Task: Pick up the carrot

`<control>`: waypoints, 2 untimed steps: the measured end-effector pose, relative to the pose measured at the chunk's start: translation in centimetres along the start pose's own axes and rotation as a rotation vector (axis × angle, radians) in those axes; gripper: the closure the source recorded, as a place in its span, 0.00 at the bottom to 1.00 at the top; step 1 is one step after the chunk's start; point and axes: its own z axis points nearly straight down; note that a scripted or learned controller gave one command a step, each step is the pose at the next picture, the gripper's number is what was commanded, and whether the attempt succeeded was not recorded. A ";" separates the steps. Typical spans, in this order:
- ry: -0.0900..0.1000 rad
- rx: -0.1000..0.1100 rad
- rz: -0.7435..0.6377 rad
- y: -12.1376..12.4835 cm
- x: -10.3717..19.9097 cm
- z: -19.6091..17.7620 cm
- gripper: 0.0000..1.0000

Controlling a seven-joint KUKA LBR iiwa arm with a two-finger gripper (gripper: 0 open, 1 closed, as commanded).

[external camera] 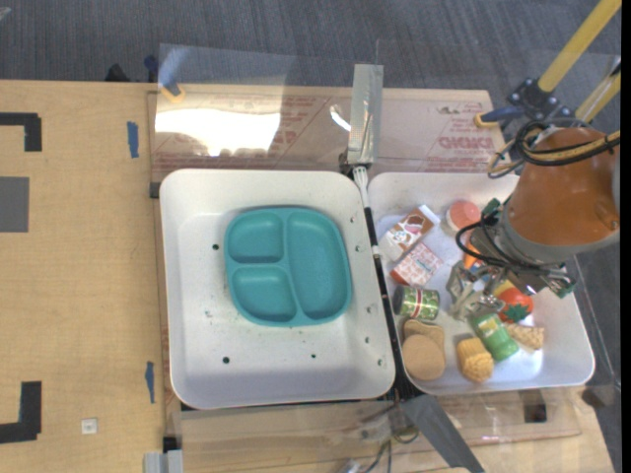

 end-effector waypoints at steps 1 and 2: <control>-0.009 0.008 0.150 3.5 -1.3 -13.3 1.00; -0.004 0.010 0.079 -1.1 2.5 -27.4 1.00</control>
